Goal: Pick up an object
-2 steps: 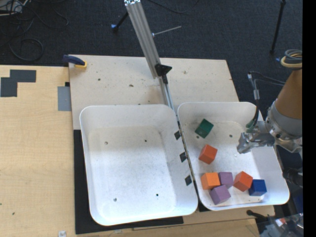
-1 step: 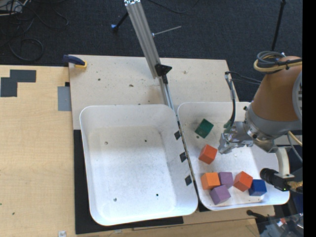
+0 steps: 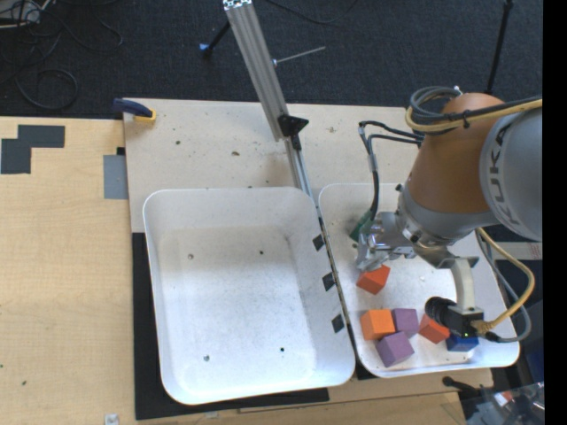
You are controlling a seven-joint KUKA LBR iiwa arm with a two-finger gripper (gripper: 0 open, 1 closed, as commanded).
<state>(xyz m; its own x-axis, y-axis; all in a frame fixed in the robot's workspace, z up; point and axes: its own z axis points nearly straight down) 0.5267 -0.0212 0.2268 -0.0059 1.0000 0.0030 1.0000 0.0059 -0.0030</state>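
where the bench fills your view, you have two white bins on it side by side: the left bin and the right bin, touching along a shared edge. the grey arm with its orange band reaches in from your right over the right bin. a slanted aluminium rail runs down from the top toward the seam between the bins. the gripper sits low in the right bin, directly over an orange-red block; you cannot tell whether it is open or closed, or whether the block is actually caught. near the bin's front you see an orange cube, two purple blocks touching it, a red block and a blue piece.
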